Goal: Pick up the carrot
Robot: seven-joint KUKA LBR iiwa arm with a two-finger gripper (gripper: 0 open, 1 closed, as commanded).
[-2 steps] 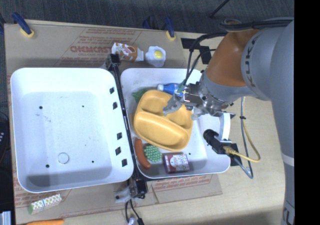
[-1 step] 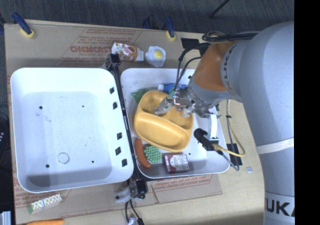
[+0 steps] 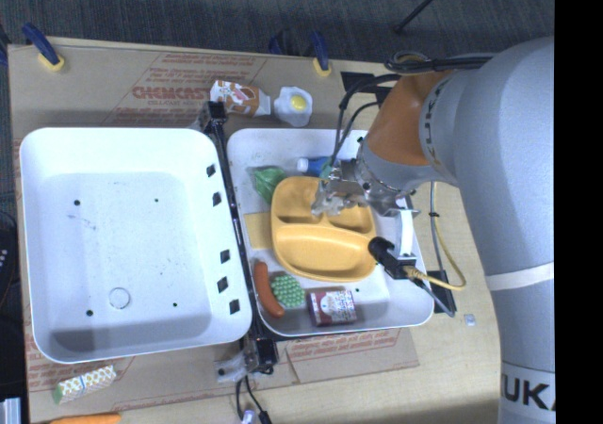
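Observation:
A slim orange-red piece that looks like the carrot [image 3: 264, 287] lies in the right bin [image 3: 415, 311], in its front left corner against the wall. It touches a round green item [image 3: 288, 292]. My gripper [image 3: 331, 198] hangs low over the back half of a yellow divided plate [image 3: 325, 257] in the middle of that bin, well behind and to the right of the carrot. Nothing shows between the gripper's parts, and its tip is hard to make out against the plate.
A dark red can [image 3: 332, 306] lies beside the green item. A green leafy piece [image 3: 267, 181] and a blue-capped item [image 3: 310, 166] sit behind the plate. The left bin [image 3: 38, 224] stands alongside. A small carton [image 3: 236, 97] and a yellow-white object [image 3: 294, 106] rest on the cardboard behind.

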